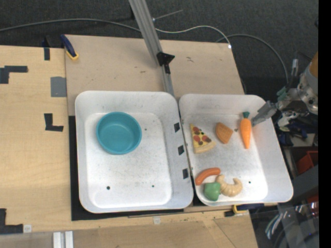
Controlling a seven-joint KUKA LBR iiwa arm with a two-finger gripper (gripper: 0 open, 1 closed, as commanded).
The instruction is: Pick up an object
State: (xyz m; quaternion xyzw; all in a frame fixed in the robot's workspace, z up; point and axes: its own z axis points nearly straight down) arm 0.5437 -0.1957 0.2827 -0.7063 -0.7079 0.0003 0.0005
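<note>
Two white bins (83,138) on your wood bench (31,154); dark floor (269,14) behind. Gripper (266,111) beside carrot (246,132); jaw state unclear.

We see a bowl (119,133) in the left bin (88,190). In the right bin (274,185), pizza slice (201,139), bread (224,133) and carrot (245,132) lie behind sausage (207,175), pepper (211,191) and croissant (230,186).

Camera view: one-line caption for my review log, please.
Gripper hovers at the right white bin beside an orange toy carrot; a teal bowl sits in the left bin.
</note>
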